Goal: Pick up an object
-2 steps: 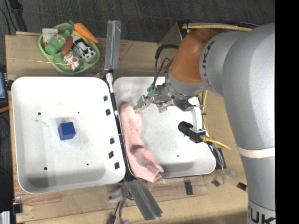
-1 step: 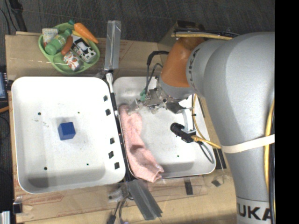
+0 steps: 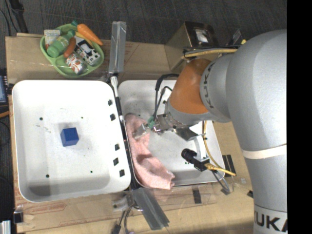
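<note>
— Which step is this?

— The grasp. The claw (image 3: 146, 128) is down on the pink cloth (image 3: 146, 161) in the right bin (image 3: 141, 89); whether it grips the fabric, I cannot tell.

— And next?

— Probably a straight lift, if it has hold. Most of the cloth trails below the claw, along the bin's left wall.

Arm (image 3: 253, 96): smooth grey casing, orange band (image 3: 187, 94) above end effector (image 3: 148, 128), black KUKA lettering (image 3: 270, 222), yellow cable (image 3: 214, 52).
</note>
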You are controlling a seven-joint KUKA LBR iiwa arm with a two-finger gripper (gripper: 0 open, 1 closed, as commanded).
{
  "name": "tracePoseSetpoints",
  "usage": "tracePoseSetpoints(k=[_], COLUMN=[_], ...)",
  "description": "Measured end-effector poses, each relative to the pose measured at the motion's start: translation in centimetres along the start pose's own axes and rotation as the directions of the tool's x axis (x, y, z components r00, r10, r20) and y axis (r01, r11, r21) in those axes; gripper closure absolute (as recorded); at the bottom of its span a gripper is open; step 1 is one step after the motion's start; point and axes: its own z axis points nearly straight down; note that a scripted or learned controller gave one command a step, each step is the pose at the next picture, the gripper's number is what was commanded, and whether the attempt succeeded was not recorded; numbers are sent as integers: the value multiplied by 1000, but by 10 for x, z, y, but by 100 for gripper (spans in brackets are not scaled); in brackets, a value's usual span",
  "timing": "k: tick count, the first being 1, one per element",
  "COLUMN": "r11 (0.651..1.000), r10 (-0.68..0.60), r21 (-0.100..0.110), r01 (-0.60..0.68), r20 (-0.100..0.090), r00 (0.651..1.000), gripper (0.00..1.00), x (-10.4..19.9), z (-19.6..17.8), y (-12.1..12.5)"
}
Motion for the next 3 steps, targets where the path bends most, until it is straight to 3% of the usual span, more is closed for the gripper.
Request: tracePoseSetpoints(k=[1, 2, 3], r11=[999, 997, 997], r10=[42, -78, -82], r21=[-1, 0, 2], r01=[-42, 78, 82], r20=[1, 0, 0], r00=[999, 997, 997], gripper=[0, 0, 100], x=[-33, -2, -2], z=[-41, 0, -10], y=[5, 10, 10])
